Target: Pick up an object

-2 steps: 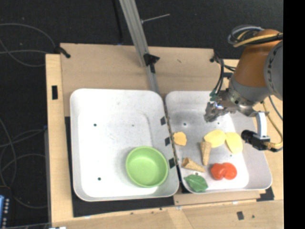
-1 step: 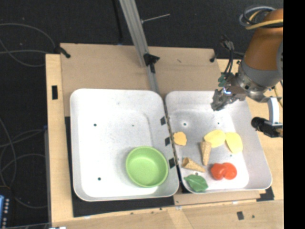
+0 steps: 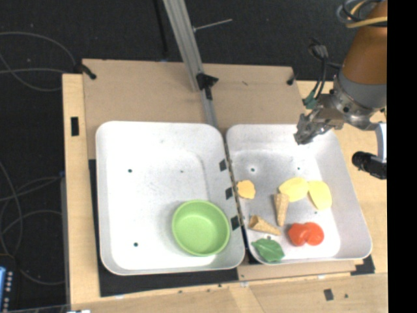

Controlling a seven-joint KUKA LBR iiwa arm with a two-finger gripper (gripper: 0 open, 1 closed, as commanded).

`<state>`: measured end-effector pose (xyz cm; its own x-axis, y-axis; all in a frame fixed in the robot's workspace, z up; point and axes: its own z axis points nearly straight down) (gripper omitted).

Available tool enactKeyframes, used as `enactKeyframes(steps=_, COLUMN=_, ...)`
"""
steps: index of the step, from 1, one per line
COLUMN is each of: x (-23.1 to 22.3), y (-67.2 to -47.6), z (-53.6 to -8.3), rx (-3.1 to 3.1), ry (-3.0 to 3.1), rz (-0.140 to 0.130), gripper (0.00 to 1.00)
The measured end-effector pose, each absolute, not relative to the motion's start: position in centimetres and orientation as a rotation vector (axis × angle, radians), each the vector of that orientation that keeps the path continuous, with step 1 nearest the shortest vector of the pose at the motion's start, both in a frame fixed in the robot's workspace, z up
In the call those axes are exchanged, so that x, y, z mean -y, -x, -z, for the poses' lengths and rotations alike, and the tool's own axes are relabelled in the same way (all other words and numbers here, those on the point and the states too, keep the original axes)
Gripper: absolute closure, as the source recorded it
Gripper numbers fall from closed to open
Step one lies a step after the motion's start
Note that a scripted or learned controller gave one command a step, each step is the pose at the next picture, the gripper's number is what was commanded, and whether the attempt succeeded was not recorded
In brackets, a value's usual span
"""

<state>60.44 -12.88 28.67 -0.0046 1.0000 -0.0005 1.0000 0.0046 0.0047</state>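
The bench [image 3: 150, 93] front edge lies nearest the camera, well below and left of the end effector [image 3: 305, 134]. The left bin [image 3: 130, 155] sits left of the end effector; the right bin [image 3: 267, 145] lies beneath it. The green bowl [image 3: 200, 227] rests in the left bin, well below-left of the end effector. Below the end effector in the right bin lie the red object [image 3: 305, 234], two yellow pieces [image 3: 294, 188] [image 3: 319, 194], a green piece [image 3: 268, 249], an orange-yellow piece [image 3: 245, 190] and two cones [image 3: 281, 208] [image 3: 263, 225]. The end effector hangs over the bin's upper right corner, apart from all objects; finger spacing cannot be determined, and nothing is visibly held.
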Motion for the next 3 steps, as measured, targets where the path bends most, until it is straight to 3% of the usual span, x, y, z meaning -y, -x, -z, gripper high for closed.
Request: enactKeyframes(steps=3, x=-1.1, y=-55.7, z=-26.9, rx=-2.231, ry=-2.213, rz=-0.003, gripper=1.00)
